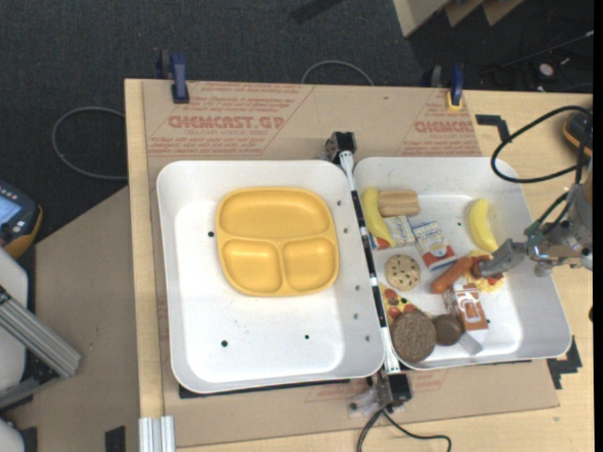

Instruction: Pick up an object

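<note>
The right bin (537, 328) holds several toy foods. Among them are two bananas (374, 217) (482, 224), a tan bun (398, 202), a chocolate-chip cookie (403, 271), an orange-red sausage (452, 273), a red-and-white carton (470, 309) and a brown patty (413, 335). My gripper (499, 260) reaches in from the right, low over the bin. Its tip is at the right end of the sausage, just below the right banana. Whether it touches the sausage is unclear.
A yellow divided plate (278, 240) lies in the left bin (188, 328). Small white packets (421, 231) and a pizza slice (396, 301) sit near the divider between the bins. Black cables (528, 130) run over the bench at the right.
</note>
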Robot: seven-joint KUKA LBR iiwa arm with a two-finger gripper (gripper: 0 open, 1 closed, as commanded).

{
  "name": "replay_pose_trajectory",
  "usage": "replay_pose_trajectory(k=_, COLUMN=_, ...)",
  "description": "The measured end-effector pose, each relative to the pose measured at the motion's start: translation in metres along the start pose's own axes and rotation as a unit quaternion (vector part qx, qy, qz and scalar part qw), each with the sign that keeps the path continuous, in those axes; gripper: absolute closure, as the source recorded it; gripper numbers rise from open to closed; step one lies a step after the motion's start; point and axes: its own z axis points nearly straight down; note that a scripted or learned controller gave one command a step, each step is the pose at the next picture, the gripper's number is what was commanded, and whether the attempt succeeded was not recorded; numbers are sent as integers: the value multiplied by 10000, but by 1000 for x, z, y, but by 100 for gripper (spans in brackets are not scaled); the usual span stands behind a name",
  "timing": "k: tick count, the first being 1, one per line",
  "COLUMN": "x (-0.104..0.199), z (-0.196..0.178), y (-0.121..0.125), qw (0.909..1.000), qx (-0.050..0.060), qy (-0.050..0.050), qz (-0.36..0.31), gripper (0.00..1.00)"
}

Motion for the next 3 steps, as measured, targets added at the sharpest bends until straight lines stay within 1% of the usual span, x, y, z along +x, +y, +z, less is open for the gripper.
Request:
replay_pose_trajectory(k=1, x=11, z=103, y=74, qw=10000, qx=-33, qy=-8, qz=-25, gripper=0)
replay_pose_trajectory(k=2, x=-15, z=99, y=146, qw=9999, qx=13, qy=114, qz=-44, gripper=0)
replay_pose_trajectory(k=3, x=102, z=99, y=153, qw=10000, qx=-17, qy=16, qz=-55, gripper=0)
